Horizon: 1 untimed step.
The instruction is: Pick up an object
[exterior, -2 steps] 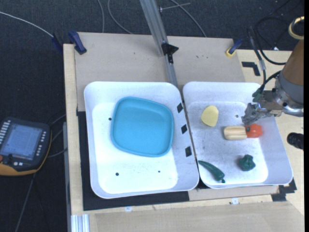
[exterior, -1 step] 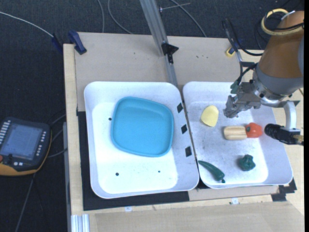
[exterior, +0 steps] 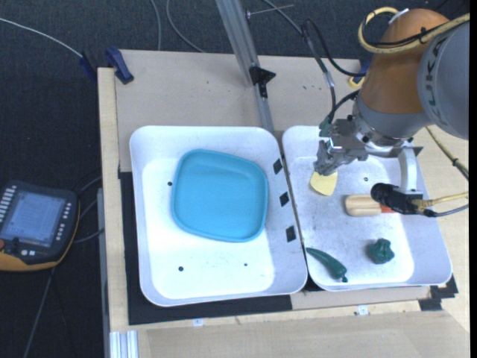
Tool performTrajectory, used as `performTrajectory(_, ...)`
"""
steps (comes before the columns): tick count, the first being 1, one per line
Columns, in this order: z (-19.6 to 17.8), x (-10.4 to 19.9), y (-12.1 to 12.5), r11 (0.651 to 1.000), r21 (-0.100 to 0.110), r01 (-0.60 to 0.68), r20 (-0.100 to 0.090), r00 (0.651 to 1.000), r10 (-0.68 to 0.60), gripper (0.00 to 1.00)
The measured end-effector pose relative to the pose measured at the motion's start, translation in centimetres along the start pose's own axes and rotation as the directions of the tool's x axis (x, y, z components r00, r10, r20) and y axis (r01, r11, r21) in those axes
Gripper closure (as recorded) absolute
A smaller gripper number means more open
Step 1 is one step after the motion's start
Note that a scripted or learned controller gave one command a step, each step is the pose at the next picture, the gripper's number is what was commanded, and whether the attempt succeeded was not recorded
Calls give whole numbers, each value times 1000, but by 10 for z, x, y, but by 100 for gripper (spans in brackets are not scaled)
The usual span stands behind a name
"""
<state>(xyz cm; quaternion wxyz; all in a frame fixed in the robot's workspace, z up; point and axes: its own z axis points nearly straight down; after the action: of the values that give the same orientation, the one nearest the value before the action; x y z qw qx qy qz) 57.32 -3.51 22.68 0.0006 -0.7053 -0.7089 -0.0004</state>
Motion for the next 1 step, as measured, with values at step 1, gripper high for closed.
performTrajectory(1, 8, 45, 20, 1000, 0, -1, 0, 1000, 1, 100)
